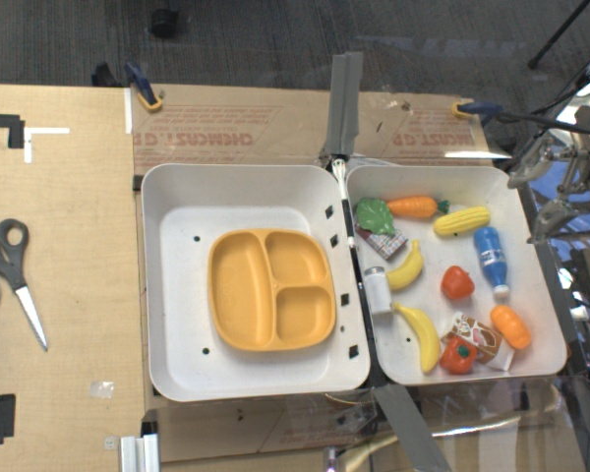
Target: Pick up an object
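The right bin (541, 293) holds several toy foods. An orange carrot (413, 206) and a green leafy piece (373, 214) lie at its far left, beside a yellow corn cob (461, 221). A blue bottle (489, 256) rests near the right wall. In the middle are a red tomato (457, 282) and a small banana (406, 266). A larger banana (420, 334), a red fruit (459, 355) on a printed packet (479, 336) and an orange piece (511, 326) sit along the near side. A pale tube (376, 289) lies against the left wall.
In the left bin (167, 264) lies a yellow divided plate (272, 289). Scissors (15, 273) rest on the wooden bench at the far left. Blue clamps (144, 88) (477, 110) grip the cardboard behind the bins. Metal framework and cables (560, 175) stand past the right bin's far corner.
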Controlling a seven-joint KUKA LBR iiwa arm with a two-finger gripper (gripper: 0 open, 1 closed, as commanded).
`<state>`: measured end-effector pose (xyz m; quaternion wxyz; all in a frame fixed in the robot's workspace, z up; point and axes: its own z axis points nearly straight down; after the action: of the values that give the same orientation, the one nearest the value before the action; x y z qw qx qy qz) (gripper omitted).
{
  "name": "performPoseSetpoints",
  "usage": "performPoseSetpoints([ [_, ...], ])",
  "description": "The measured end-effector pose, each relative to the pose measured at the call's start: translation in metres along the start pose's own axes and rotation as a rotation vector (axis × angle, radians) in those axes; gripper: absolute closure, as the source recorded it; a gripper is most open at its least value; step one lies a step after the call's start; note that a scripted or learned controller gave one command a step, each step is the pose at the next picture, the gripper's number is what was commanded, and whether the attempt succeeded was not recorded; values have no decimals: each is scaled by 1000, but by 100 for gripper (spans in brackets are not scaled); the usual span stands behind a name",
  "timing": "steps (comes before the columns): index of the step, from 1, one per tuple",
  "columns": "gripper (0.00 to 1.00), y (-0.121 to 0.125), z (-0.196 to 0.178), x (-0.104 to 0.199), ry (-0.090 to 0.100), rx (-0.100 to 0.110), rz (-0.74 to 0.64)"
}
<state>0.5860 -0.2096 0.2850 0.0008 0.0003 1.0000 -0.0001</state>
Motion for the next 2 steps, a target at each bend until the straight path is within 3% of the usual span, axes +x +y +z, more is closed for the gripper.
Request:
performPoseSetpoints([
  [1,0,-2,161,2,0,0,-137],
  [2,0,-10,193,-2,-1,0,-94],
])
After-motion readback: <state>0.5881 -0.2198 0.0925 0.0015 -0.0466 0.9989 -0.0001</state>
